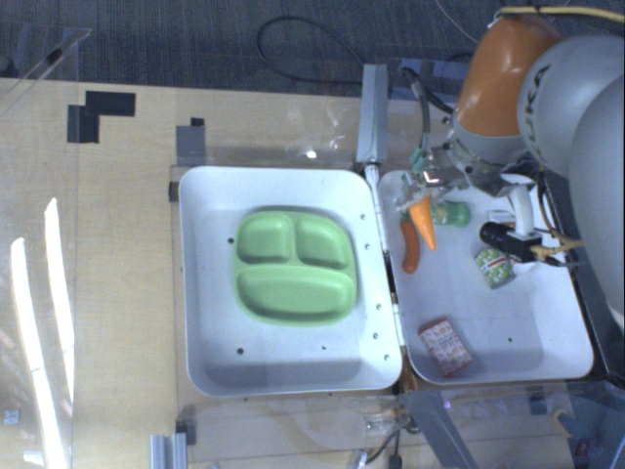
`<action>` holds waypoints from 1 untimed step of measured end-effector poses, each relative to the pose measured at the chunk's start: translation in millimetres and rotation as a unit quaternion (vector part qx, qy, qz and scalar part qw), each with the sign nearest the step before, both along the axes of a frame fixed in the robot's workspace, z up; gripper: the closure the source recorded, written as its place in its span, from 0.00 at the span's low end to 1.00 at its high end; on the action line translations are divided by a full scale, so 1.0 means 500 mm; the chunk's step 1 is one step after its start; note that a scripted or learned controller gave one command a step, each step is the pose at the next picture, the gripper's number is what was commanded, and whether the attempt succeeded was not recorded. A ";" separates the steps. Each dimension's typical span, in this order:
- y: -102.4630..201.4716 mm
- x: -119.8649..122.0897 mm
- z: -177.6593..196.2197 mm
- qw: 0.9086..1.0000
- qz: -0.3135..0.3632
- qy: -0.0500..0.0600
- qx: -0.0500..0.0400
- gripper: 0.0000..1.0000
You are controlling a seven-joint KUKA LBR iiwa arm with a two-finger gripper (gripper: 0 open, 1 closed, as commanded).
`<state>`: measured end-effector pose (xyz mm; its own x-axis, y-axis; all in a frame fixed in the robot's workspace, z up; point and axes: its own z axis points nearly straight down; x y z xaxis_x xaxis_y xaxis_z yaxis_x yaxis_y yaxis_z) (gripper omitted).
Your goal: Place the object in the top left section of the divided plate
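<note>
A green divided plate [293, 267] lies in the left bin [205, 291], with its top left section [266, 237] holding nothing. In the right bin [547, 340], at the upper left corner, an orange carrot [421, 221] points down and to the right. My gripper [426, 180] hangs directly over the carrot's wide end, touching it or nearly so. The wrist hides where they meet, so I cannot see whether the carrot is gripped.
A red chili [411, 252] lies just under the carrot beside the wall between the bins. A small green item [453, 213] sits to the carrot's right. A green and white packet [495, 267] and a red patterned box [445, 346] lie lower in the right bin.
</note>
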<state>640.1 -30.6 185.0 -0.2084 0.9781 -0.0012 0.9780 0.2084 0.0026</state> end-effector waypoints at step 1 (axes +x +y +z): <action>0.136 -0.046 0.000 0.995 0.102 0.000 0.000 1.00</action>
<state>616.9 37.7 185.1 -0.4027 0.9153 -0.0009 0.9153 0.4027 0.0035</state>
